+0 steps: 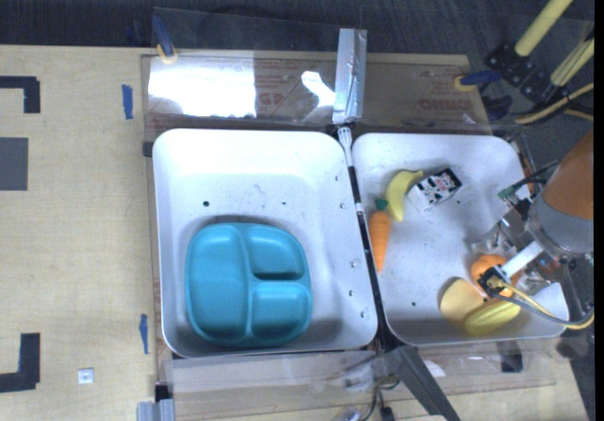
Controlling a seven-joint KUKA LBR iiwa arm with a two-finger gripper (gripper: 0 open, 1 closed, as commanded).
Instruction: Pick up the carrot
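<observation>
The carrot (379, 238) lies in the right bin (425, 311), pressed against its left wall near the middle of the frame, leafy end up toward the banana (403, 191). The two touch or nearly so, probably because both slid against that wall. Just right of the banana sits a small black-and-white box (437, 185).

The gripper (507, 275) hangs low at the right of the frame, well apart from the carrot, over a cluster of yellow and orange fruit (477, 301) in the bin's lower right corner. Whether it is spread or pressed together cannot be told (wires and fittings crowd the tip), and nothing shows as pinched. Its place suggests no grasp of the carrot has begun.

The left bin (189, 164) holds a blue tray (247, 282), clear of the work.
</observation>
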